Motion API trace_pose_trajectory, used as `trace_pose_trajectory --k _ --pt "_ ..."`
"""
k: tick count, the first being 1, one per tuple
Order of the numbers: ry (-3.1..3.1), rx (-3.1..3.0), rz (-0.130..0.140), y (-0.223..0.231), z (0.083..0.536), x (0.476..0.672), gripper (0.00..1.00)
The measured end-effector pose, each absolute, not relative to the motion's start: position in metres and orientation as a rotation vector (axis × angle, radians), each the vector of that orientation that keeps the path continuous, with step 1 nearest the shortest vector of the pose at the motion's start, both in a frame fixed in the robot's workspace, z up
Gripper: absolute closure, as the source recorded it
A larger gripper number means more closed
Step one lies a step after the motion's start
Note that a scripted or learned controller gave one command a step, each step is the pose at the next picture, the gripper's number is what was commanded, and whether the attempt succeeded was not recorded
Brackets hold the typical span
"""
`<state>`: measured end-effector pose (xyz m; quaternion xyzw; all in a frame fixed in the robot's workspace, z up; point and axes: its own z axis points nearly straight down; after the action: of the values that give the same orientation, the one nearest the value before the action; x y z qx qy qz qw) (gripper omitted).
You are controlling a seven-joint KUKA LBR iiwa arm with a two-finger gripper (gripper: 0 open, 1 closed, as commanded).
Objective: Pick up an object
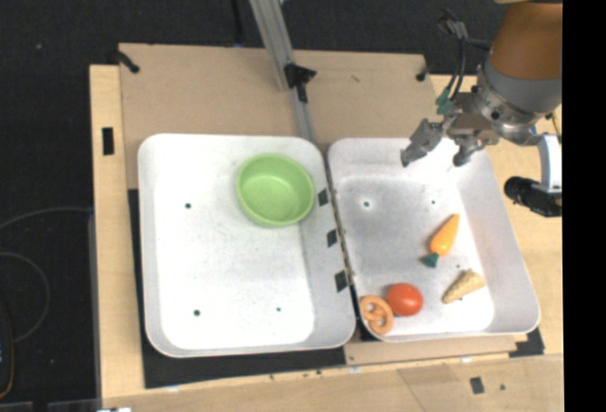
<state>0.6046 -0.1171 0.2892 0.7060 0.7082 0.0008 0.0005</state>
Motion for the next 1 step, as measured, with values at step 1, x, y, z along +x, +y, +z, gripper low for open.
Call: trace_pose_trajectory --k 1 --pt "2.224 2.218 0.003 -0.117 0.2892 0.6046 0.0"
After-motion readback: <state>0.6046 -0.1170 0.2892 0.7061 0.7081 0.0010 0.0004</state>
